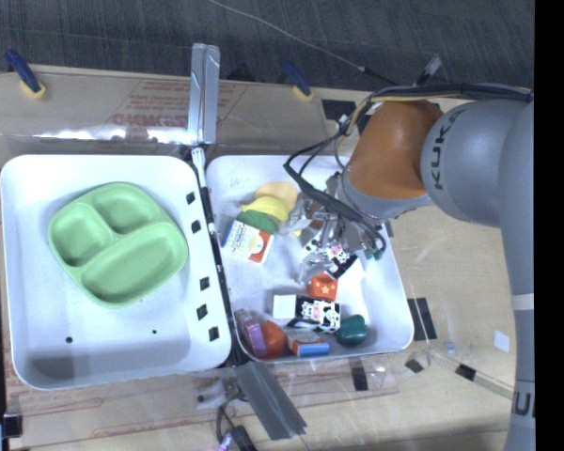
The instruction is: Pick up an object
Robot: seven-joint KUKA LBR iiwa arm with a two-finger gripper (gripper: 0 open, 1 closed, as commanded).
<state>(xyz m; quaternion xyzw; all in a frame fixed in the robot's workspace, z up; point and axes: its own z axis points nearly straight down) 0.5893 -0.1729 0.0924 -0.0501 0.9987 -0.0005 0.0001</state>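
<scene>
Reaching in from the right of the camera view, the grey arm hangs its orange-banded wrist over the right bin, and the gripper sits low among the clutter near the bin's middle. Cables and the wrist body crowd it, so I cannot tell how it is set or whether anything is caught in it. Just below it lies a small orange block, almost touching, and below that a black-and-white cow toy beside a dark green piece. To the gripper's left, a little apart, sit a yellow banana-like toy and a small white carton. The orange block looks the nearest candidate, lying straight beneath the tip, so a short descent seems all the pick needs. The left bin carries a green divided plate, well away from the arm.
</scene>
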